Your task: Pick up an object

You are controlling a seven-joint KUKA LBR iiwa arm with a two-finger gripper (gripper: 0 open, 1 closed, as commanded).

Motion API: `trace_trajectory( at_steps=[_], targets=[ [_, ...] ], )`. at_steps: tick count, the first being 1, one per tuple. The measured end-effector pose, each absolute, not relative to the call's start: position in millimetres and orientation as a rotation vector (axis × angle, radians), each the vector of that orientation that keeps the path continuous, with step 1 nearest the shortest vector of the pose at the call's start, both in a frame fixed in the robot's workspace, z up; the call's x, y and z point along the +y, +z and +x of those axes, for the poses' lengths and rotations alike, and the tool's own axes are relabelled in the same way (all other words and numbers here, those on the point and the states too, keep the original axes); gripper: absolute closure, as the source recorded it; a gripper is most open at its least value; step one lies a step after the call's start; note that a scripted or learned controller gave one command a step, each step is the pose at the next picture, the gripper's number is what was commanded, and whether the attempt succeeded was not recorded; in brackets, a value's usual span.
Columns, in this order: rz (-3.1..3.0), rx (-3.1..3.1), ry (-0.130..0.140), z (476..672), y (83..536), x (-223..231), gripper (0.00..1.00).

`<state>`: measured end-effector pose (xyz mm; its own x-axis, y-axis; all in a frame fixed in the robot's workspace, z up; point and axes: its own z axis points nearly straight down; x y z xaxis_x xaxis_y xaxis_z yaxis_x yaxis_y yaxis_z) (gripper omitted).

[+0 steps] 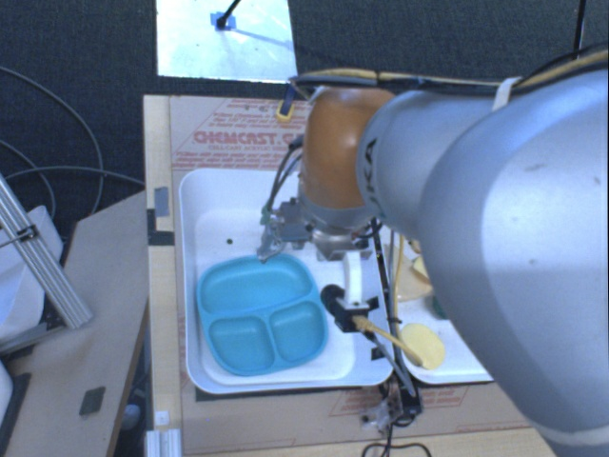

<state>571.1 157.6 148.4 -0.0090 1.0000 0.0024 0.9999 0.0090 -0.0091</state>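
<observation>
Tool point(270, 243) by blue tray point(255, 314) — "CHEMCAST" cardbd point(228, 122)

Left bin: open floor at the far-left corner only; right bin mostly covered.
The blue divided plate point(257, 312) fills the near half of the left bin point(214, 208), almost wall to wall. Bare white floor lies beyond it toward the far-left corner, carrying one small dark speck point(229, 243). The hand point(271, 244) hangs at the plate's far rim. The arm point(457, 179) overhangs most of the right bin point(455, 365); a yellow piece point(425, 345) lies in its exposed near strip.
</observation>
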Motion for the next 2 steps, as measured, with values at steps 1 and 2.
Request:
trace_trajectory(
  at_steps=[1,2],
  targets=[
    [-2.231,-2.224,-0.009,528.9,84.5,156.6,0.0],
    [-2.243,-2.215,0.006,538.0,86.6,165.1,0.0]
  ],
)
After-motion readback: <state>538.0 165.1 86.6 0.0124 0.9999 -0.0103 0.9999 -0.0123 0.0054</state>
